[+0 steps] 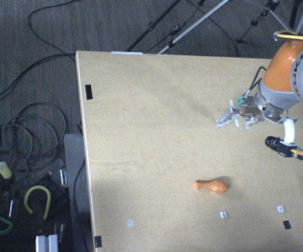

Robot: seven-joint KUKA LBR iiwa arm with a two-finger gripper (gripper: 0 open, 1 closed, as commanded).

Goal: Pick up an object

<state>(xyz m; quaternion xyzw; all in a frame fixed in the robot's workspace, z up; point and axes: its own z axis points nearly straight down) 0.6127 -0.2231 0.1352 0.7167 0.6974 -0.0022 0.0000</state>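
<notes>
Gripper (230,117) hangs spread open and unladen above the pale wooden surface (157,119); we should centre over the small orange pear-shaped object (212,185) lying nearer the front, then descend.

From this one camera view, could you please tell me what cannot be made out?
- Pincer: small and blurred, so its opening is unreadable.
- Arm: cut off by the right edge.
- Orange object: too blurred to identify.
- Small marks on the bench: too tiny to identify.

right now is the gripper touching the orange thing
Apart. The camera view shows bare wood between the gripper and the orange object lying nearer the front edge.
</notes>
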